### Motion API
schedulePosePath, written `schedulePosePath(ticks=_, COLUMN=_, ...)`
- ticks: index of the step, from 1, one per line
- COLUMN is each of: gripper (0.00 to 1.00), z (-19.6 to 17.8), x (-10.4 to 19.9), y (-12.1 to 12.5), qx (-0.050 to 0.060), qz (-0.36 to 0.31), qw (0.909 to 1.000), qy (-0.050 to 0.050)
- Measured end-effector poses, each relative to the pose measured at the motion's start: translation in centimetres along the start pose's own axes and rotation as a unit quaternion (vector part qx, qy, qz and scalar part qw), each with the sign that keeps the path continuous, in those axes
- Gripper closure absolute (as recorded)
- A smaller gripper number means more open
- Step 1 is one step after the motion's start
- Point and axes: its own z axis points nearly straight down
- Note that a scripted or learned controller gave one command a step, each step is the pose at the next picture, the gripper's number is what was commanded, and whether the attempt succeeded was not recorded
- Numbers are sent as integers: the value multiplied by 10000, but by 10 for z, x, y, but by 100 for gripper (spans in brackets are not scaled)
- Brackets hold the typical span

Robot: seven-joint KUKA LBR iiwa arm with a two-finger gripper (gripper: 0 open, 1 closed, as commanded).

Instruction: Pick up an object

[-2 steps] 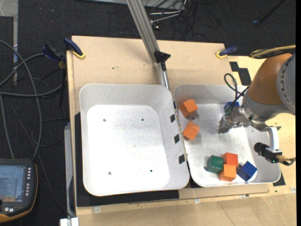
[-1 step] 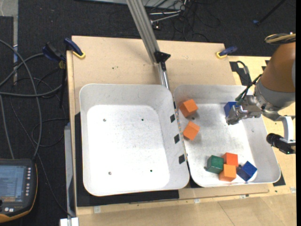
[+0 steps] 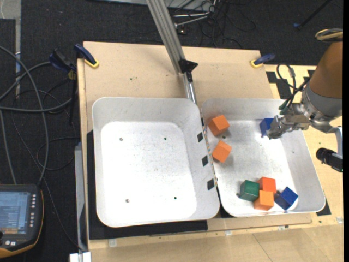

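The gripper (image 3: 274, 132) is at the right of the frame, over the upper part of the right bin (image 3: 305, 162). A blue block (image 3: 265, 126) sits right at its tip, on the left side, touching it or almost touching. I cannot tell if the block is between the jaws, or how wide they are. The block looks like a small cube, so no side is the long one. The other blocks lie farther off, two orange ones (image 3: 219, 125) to the left and a bunch near the bottom.

4 orange blocks (image 3: 218, 124) – 2 blue (image 3: 286, 197) – 1 green (image 3: 250, 190)
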Motion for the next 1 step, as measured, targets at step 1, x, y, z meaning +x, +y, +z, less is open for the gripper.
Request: schedulePosePath(ticks=1, gripper=100, z=-1, x=52, y=-5, qx=27, qz=-27, qw=10000, qy=19)
